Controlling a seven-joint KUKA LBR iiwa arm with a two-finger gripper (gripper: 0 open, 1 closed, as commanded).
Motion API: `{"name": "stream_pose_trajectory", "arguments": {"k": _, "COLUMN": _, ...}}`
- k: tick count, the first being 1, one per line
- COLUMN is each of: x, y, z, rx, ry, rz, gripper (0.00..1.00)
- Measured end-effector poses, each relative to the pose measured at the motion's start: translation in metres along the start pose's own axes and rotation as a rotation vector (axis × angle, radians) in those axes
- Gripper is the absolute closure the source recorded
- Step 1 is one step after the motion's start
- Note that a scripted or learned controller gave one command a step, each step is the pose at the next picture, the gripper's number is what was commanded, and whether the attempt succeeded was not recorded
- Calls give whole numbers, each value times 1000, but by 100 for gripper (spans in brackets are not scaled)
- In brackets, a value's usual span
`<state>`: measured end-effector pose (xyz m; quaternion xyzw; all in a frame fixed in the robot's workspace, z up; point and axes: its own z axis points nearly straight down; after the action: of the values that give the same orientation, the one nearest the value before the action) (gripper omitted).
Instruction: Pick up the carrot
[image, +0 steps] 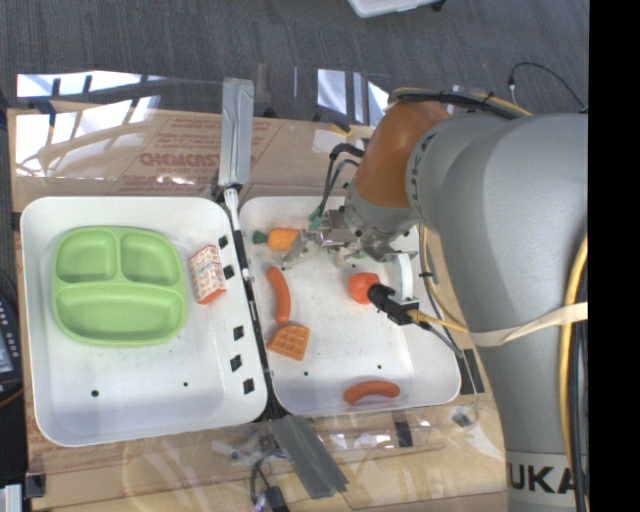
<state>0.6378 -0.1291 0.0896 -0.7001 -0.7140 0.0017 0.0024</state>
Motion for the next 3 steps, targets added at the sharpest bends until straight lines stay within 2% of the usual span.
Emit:
{"name": "stream_pose_trajectory", "arguments": {"k": 1, "x": 0, "y": 0, "z": 0, "rx": 0, "ry": 0, "rz": 0, "gripper": 0}}
{"name": "stream_pose_trajectory", "arguments": {"k": 2, "x": 36, "y": 19, "z": -50, "rx": -3, "ry": -1, "rz": 144, "gripper": 0}}
{"name": "stream_pose_trajectory", "arguments": {"k": 3, "x": 30, "y": 19, "z": 1, "rx": 0, "ry": -1, "rz": 190, "gripper": 0}}
